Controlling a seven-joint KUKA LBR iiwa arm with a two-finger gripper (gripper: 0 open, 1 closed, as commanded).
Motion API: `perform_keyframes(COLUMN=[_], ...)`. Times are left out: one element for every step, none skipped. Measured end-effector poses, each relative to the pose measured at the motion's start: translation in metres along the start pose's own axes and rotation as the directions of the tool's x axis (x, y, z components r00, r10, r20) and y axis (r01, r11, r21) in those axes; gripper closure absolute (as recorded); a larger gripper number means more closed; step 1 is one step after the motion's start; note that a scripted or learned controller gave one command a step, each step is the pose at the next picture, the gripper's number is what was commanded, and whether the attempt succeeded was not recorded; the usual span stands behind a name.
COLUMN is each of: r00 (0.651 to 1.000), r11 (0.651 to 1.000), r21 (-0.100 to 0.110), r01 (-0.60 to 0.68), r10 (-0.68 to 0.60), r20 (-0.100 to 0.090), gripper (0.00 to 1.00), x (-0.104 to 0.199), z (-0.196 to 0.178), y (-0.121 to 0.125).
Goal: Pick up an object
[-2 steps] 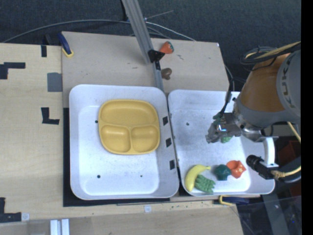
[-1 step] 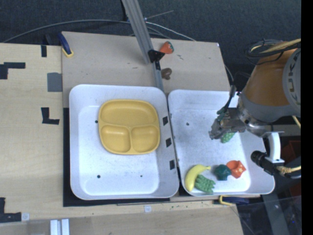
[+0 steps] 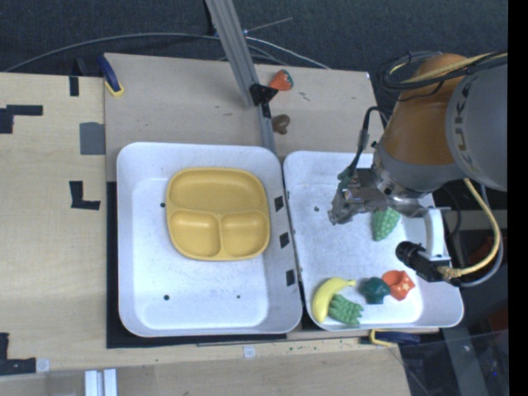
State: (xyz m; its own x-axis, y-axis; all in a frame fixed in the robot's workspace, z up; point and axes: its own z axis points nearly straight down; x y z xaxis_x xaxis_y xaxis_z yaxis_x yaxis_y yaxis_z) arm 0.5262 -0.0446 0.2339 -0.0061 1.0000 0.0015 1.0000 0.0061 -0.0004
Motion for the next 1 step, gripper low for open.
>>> perform_keyframes(r00=[1.0], r11=[1.0], r21=[0.001], r01=[0.0], r10=[0.0], r20=[0.001], gripper=[1.0], x=[0.0451], z=[0.0118], y=[0.0278])
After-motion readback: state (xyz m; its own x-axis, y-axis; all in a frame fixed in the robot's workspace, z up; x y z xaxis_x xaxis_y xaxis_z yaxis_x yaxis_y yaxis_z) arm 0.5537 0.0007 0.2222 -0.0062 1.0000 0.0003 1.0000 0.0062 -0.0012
